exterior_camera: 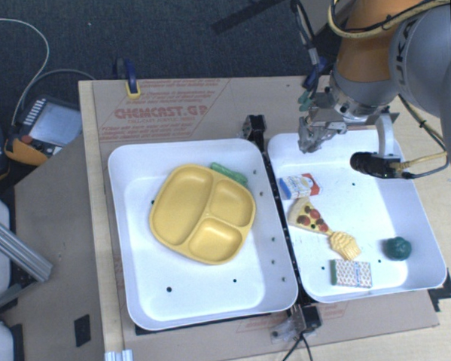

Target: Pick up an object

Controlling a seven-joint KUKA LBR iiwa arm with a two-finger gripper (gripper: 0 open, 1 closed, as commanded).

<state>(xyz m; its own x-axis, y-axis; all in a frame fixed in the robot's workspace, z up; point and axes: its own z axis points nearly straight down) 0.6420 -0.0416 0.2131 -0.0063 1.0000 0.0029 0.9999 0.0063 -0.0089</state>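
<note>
Basically: hand [314, 139] hovered at 12 o'clock of right bin [408, 204], nothing between fingers, finger state unclear. Below it, toward 6: small carton [299, 186], pizza slice [309, 217], yellow piece [345, 244], patterned packet [351, 273]; teal ball [397, 248] at 4. Yellow tray [202, 213] in left bin [138, 241].

Robotics lab: arm [399, 46] over bench bins [138, 241], loose cables [22, 36].
</note>
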